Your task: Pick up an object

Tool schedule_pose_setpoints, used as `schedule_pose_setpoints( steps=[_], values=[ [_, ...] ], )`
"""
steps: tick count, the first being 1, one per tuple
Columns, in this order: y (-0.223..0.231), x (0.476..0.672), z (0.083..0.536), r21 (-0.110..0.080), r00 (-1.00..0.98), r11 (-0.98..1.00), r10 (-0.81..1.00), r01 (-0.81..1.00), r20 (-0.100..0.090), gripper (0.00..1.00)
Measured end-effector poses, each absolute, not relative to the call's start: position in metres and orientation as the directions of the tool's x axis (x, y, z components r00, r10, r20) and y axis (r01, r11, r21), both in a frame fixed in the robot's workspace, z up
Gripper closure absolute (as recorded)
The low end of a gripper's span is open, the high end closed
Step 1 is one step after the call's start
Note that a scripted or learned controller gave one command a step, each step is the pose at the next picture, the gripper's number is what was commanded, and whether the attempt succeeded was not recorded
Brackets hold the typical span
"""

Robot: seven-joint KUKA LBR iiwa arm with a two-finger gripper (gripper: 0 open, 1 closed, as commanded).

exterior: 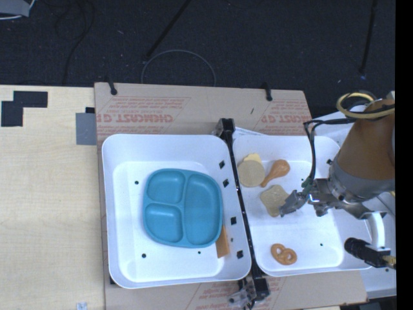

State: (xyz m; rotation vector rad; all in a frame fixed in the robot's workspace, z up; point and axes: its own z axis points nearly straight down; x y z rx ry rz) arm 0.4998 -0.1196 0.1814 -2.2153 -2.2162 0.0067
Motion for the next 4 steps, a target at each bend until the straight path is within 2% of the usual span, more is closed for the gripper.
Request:
schedule_pose_setpoints(
  steps=[2,3,4],
  values=[
    [-0.109,0.499,0.086,-0.002,0.001,-0.001,1.0,1.0,0.001,0.0],
    [-0.111,0.499,0.098,-0.002,0.009,-0.009,1.0,1.0,0.001,1.0],
    [-0.102,0.503,0.15,0.001,-0.001,0.001,1.0,1.0,0.001,1.0]
  ],
)
